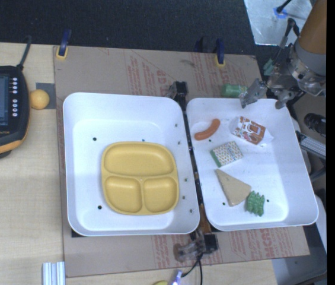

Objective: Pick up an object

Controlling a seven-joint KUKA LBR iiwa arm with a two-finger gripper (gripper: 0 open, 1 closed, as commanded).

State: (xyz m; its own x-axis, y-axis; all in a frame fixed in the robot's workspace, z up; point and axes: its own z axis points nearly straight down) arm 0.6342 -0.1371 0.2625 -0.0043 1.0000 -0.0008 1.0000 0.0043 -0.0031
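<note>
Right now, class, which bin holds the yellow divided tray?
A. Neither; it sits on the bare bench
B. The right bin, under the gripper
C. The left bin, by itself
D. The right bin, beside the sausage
C: the yellow divided tray lies alone in the left bin, while the sausage lies in the right bin.

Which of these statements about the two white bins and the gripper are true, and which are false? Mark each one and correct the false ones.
1. The yellow divided tray lies in the left bin. True.
2. The sausage lies on the yellow divided tray. False: it lies in the right bin, near its far left corner.
3. The gripper is open, with nothing between its fingers. True.
4. The green broccoli piece touches the snack packet. False: they lie apart, at opposite ends of the right bin.
5. The wedge lies beside the green broccoli piece. True.
</note>
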